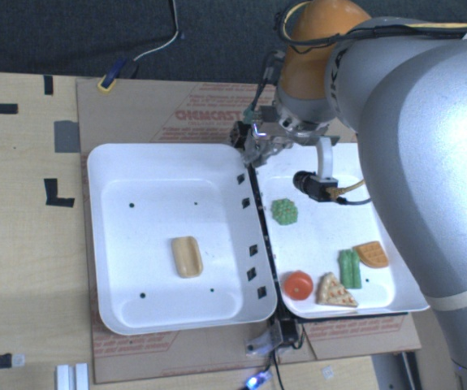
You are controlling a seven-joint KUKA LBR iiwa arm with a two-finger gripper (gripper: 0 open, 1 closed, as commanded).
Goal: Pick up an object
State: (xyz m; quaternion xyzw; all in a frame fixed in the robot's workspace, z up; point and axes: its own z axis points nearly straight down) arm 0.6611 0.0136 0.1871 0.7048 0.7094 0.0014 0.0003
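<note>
My gripper (256, 146) hangs over the back end of the wall between the two bins, under the orange wrist band. Nothing shows between its fingers. In the left bin (111, 177) lies a tan bread roll (187, 257). The right bin (379, 303) holds a green broccoli-like piece (284, 211), a red tomato (299, 285), a pizza slice (335, 291), a green vegetable piece (348, 267) and an orange piece (372, 254). The broccoli piece is the nearest to the gripper, a little in front of it and to its right.
The grey arm covers the right bin's back right part. A black cable and connector (314, 185) hang from the wrist over the right bin. Black clips (253, 250) line the dividing wall. Cardboard (176, 112) lies under both bins.
</note>
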